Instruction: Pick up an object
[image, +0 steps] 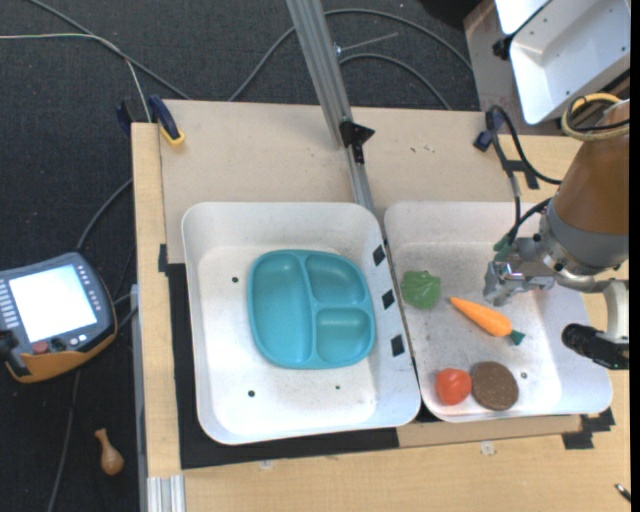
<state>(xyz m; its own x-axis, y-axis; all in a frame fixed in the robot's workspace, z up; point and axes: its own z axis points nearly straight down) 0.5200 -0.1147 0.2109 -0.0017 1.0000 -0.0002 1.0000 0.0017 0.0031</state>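
A: Any writing or brands?
B: None readable. The pendant (55, 315) left of the desk (260, 150) has a lit screen, but its text is too small to make out.

A: Task objects?
B: All four sit in the right bin (570, 385). The carrot (482, 316) is orange with a small dark green tip at its lower right end, lying at a slant near the bin's middle. The green lump (421, 289), maybe lettuce, is up-left of it by the bin's left wall. The tomato (453, 386) is red and round, at the front edge. The brown disc (494, 385), flat and round, is just beside the tomato on its right.

A: Gripper?
B: The gripper (510, 275) hangs over the right bin, just above and right of the carrot's thick end. Whether the fingers are released or clenched cannot be told, and nothing is seen held.

A: Left bin?
B: The left bin (210, 400) holds a teal plate (312, 308) with three compartments, lying flat.

A: Anything else?
B: A metal pole (330, 75) slants over the desk's back, and cables (80, 50) run on the dark floor.
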